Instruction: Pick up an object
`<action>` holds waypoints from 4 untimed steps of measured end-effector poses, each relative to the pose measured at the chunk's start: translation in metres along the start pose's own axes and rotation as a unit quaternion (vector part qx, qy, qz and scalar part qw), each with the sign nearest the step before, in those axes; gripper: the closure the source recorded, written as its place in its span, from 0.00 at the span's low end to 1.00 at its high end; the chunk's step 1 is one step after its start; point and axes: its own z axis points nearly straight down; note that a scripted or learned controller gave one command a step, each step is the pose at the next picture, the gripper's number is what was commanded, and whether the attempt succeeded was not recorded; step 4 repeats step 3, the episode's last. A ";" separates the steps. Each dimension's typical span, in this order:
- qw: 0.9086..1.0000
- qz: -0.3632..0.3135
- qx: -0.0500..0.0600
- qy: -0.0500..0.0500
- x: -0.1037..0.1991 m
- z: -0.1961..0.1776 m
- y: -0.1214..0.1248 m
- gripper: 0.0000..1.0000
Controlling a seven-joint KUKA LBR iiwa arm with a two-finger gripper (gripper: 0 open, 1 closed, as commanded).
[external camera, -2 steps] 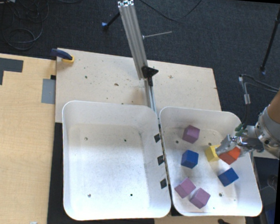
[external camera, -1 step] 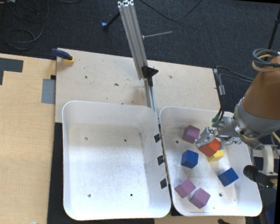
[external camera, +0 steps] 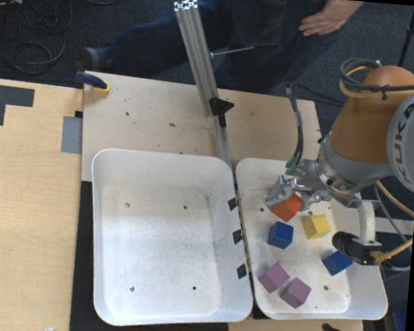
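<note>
Two white bins are sitting on the pale wood bench [external camera: 21, 201]: the left bin [external camera: 112, 166] is showing white speckled with tiny dark dots, and the right bin [external camera: 369, 300] is showing plain white. Inside the right one, an orange-red block [external camera: 287, 207] is glowing beside a yellow block [external camera: 317, 225]; two blue blocks [external camera: 280, 235] [external camera: 337, 262] and two purple blocks [external camera: 274, 277] [external camera: 296, 292] are lying lower. The arm [external camera: 376, 112] is showing orange over grey. Dark grey patches [external camera: 5, 102] are marking the bench.
</note>
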 end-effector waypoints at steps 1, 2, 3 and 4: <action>1.000 0.000 0.000 -0.001 0.053 0.003 0.012 1.00; 1.000 0.001 0.001 -0.001 0.096 0.021 0.033 1.00; 1.000 0.001 -0.001 -0.001 0.145 0.012 0.057 1.00; 1.000 0.001 -0.001 -0.001 0.145 0.012 0.057 1.00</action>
